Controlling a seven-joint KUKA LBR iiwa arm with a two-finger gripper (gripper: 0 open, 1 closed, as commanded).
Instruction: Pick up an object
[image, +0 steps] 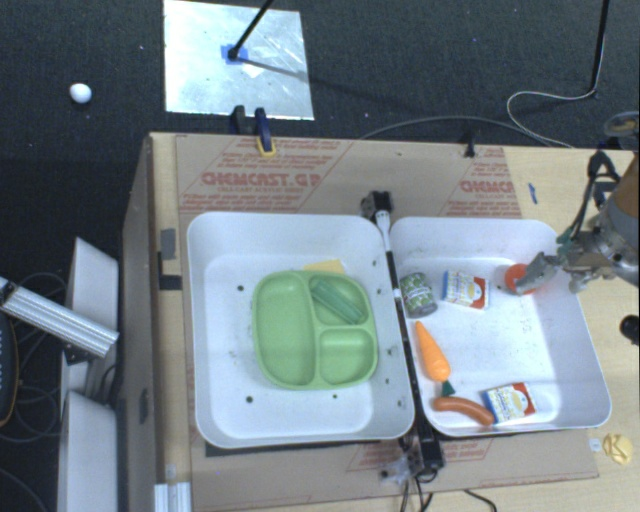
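My gripper (557, 276) hangs over the right rim of the right bin (590, 345), with its two fingers apart and nothing between them. A small red-orange object (514, 278) lies just left of the nearer finger, outside the gap. Further left in this bin are a white, blue and red carton (464, 289) and a green can (417, 295). An orange carrot (432, 352) lies in the middle. A red sausage (463, 408) and a second carton (511, 402) rest by the front wall.
The left bin (215, 300) holds a green divided plate (300, 345) with a green vegetable (338, 299) in its upper right compartment. A yellow piece (325, 267) peeks out behind the plate. A clamp (379, 206) sits where the bins meet at the back.
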